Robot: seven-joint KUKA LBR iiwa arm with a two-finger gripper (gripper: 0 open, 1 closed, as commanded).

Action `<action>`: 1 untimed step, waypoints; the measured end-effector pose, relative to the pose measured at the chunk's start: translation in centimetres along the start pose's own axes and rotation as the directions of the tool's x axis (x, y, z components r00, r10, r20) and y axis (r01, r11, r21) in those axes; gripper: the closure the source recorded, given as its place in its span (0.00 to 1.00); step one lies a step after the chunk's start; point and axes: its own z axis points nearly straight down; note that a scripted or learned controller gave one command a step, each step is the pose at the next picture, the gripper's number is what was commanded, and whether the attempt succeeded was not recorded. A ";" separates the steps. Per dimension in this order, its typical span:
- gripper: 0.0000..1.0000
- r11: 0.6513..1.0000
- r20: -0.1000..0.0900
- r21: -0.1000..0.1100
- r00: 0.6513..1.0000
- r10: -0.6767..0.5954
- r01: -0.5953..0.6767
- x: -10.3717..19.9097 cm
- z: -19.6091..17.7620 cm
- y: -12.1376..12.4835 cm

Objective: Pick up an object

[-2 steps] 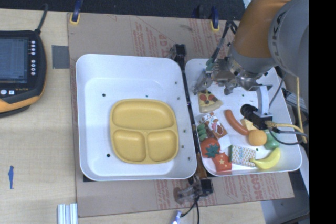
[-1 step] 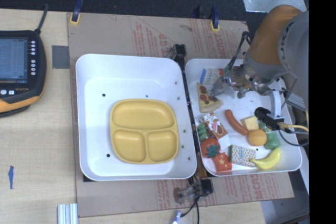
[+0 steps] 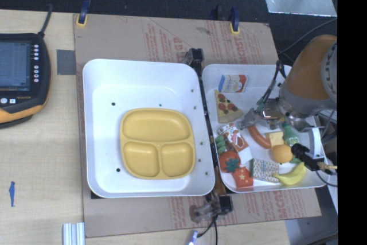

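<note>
The right white bin point(image 3: 252, 70) holds several toy foods. Among them are a pizza slice point(image 3: 226, 106), a small carton point(image 3: 233, 83), a red sausage point(image 3: 259, 137), an orange point(image 3: 281, 154), a banana point(image 3: 293, 175) and a tomato point(image 3: 229, 159). My gripper point(image 3: 256, 117) hangs low over the middle of this bin, just above the sausage and right of the pizza slice. I see nothing held in it. The grey wrist and orange band point(image 3: 307, 69) cover the bin's right side.
The left white bin point(image 3: 103, 89) holds a yellow divided plate point(image 3: 157, 142). A teach pendant point(image 3: 20, 77) lies at the far left of the bench. Blue clamps point(image 3: 234, 19) pin the cardboard at the back. Cables run at the bins' front point(image 3: 209, 212).
</note>
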 end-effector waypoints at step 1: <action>1.00 1.000 0.000 0.001 1.000 -0.002 0.002 -0.1 -1.0 0.0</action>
